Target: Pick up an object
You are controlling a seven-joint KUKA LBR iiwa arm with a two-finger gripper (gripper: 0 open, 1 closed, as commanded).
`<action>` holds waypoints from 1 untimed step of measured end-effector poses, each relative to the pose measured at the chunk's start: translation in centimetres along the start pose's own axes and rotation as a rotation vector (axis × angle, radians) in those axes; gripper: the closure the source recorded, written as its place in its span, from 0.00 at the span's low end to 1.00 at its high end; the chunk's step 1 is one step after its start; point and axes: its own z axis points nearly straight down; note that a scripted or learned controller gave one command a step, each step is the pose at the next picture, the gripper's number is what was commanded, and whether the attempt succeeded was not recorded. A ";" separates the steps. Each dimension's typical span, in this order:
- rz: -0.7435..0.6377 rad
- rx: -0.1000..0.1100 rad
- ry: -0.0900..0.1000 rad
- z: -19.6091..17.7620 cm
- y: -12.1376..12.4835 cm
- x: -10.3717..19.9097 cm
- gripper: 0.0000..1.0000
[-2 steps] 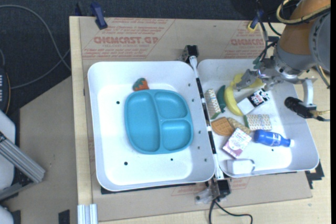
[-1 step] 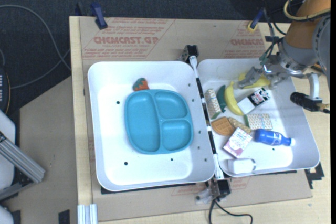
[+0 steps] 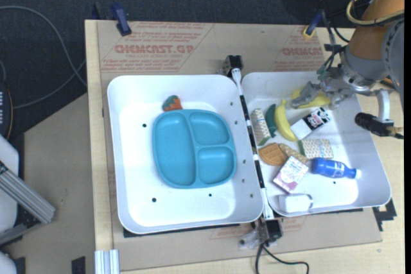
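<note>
Camera view: arm low over the far end of the right bin, with the loose items piled there for picking.

Nearest the camera in the right bin (image 3: 379, 192) lie a white block (image 3: 297, 203), a small printed carton (image 3: 290, 174) and a blue bottle (image 3: 332, 169) on its side; a little farther sit a waffle-like biscuit (image 3: 272, 153), a checked packet (image 3: 318, 148), a banana (image 3: 284, 121) and a black-and-white box (image 3: 317, 118). They are scattered rather than stacked, which leaves room to reach between them. The left bin (image 3: 125, 138) holds a blue divided tray (image 3: 192, 147) with a small orange-and-green toy (image 3: 171, 102) touching its far rim. Farthest back, the gripper (image 3: 316, 94) hangs over a yellow object (image 3: 311, 98) beside the banana's far end, likely the chosen target. Whether the fingers are spread or closed I cannot tell, nor whether they grip anything.
</note>
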 end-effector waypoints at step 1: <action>0.001 -0.008 -0.001 -1.0 0.0 -0.5 0.00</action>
